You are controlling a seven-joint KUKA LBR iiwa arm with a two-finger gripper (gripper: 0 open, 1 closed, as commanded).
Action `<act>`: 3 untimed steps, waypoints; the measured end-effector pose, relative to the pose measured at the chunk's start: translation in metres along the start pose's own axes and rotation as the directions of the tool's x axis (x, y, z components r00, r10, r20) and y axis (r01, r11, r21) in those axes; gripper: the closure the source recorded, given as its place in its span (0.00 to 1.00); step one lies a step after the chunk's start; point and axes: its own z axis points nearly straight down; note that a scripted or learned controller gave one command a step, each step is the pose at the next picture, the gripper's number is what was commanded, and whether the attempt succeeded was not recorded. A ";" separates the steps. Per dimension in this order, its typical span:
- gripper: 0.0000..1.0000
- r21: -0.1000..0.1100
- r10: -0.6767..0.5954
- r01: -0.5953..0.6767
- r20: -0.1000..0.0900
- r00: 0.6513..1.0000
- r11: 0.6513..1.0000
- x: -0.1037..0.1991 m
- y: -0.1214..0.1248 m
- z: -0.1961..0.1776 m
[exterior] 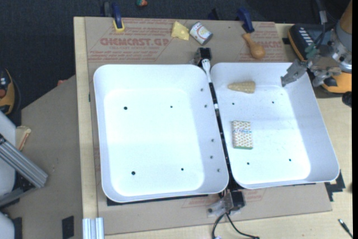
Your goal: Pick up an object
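1. Currently, camera view: pincer [295, 73] at right bin's [313, 120] far right rim, grasping nothing; cannot tell if released or clenched.
2. Targets in right bin: tan lumpy wedge [241, 87] near far wall, flat patterned sponge [242, 134] mid-bin.
3. Risks: both well apart from pincer; low sponge may slip, smooth plastic floor lets things slide.

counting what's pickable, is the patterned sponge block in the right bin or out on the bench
In. The sponge block lies flat on the right bin floor, near its left wall.
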 end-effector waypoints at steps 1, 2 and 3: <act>1.00 -0.004 -0.001 0.001 0.002 1.000 1.000 0.000 0.001 -0.011; 1.00 -0.011 0.004 -0.004 0.007 1.000 1.000 -0.042 -0.027 -0.108; 1.00 -0.022 0.001 -0.001 0.010 1.000 1.000 -0.040 -0.077 -0.284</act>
